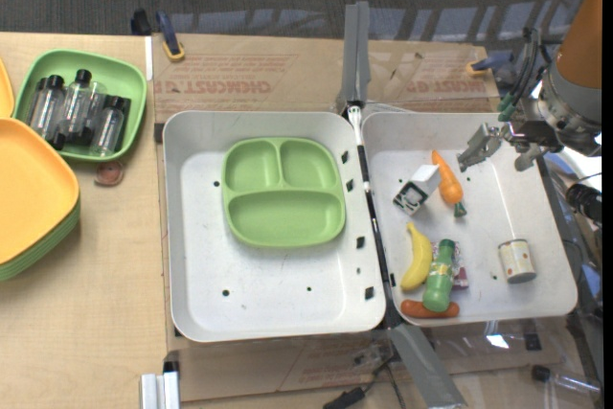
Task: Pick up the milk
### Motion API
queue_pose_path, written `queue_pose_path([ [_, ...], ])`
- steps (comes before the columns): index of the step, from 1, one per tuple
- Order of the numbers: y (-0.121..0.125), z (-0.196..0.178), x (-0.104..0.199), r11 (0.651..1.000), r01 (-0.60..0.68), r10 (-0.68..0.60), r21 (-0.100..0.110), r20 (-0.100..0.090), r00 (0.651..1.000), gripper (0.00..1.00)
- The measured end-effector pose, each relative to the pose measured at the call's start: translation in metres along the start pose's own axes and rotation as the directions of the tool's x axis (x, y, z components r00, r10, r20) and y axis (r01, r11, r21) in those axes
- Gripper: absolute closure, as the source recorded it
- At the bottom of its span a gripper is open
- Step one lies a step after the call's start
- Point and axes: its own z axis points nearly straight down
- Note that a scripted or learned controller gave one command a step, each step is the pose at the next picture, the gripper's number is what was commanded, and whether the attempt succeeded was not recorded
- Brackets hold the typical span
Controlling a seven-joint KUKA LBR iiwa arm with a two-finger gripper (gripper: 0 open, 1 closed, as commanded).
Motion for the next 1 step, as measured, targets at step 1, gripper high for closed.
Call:
queue_pose_path([
  [1, 0.0399, 0.0616, -0.0250, 0.998, 0.057, -0.057, -0.001, 0.001, 0.998, 0.00],
])
